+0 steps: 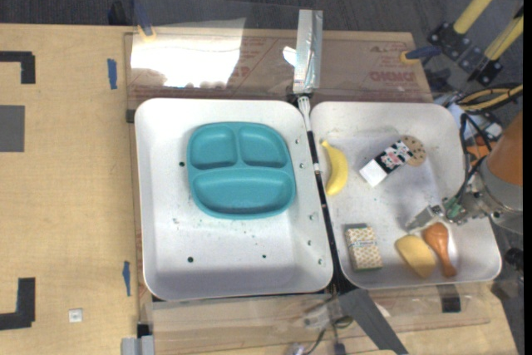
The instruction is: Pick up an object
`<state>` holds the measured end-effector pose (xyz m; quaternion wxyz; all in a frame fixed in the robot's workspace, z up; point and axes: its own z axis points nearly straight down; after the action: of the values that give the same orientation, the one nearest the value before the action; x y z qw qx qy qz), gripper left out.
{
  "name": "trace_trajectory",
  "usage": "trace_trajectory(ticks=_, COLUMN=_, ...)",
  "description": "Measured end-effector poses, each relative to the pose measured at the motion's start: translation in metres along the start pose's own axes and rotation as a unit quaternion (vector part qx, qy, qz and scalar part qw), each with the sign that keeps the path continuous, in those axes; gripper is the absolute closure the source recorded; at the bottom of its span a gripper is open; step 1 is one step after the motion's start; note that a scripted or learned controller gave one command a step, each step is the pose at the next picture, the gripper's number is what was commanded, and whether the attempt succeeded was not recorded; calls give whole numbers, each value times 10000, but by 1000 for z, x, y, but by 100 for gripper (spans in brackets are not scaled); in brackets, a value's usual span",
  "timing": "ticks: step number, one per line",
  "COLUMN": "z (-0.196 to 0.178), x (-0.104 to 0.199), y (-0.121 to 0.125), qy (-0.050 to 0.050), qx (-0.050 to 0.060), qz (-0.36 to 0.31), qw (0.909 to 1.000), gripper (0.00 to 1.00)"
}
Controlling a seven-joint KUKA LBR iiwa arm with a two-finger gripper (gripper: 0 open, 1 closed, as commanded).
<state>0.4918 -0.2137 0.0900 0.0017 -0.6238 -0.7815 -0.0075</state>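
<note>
So far: no object is seen lifted; every item is judged to rest on a bin floor.
Pincer (426,216): seen low over the right bin (474,120), reached in from the right edge; its metal tips are angled toward the bin's near right corner.
Pincer state: cannot be told; the tips are small and blurred, and nothing is seen between them.
Nearest items: an orange, carrot-like piece (440,244) is found just below the tips, perhaps touching them; a yellow lump (415,254) lies just beside that, slightly left of and below the pincer.
Patterned block (363,247): found left of and a little below the pincer, near the divider between the bins.
Black-and-white box (387,160): found up and left of the pincer, apart from it, with a brown round piece (411,148) touching its far end.
Banana (336,169): found well left of and above the pincer, against the right bin's left wall.
Teal divided plate (241,169): found far left of the pincer, lying flat in the left bin (158,204).
Done: an approach to the orange and yellow pair is judged to be made.
Left: a closed hold on one item and a lift clear of the bin floor.
</note>
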Motion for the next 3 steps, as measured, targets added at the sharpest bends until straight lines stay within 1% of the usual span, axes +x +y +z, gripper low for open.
trace_trajectory(ticks=1, z=-8, x=-4, y=1, qy=-63, qx=-21, qz=12, qw=10000, gripper=100)
trace_trajectory(ticks=2, z=-7, x=1, y=1, qy=-14, qx=1, qz=-14, qw=10000, gripper=0)
trace_trajectory(ticks=3, z=-20, x=-22, y=107, qy=-44, qx=23, qz=657, qw=9978, gripper=0)
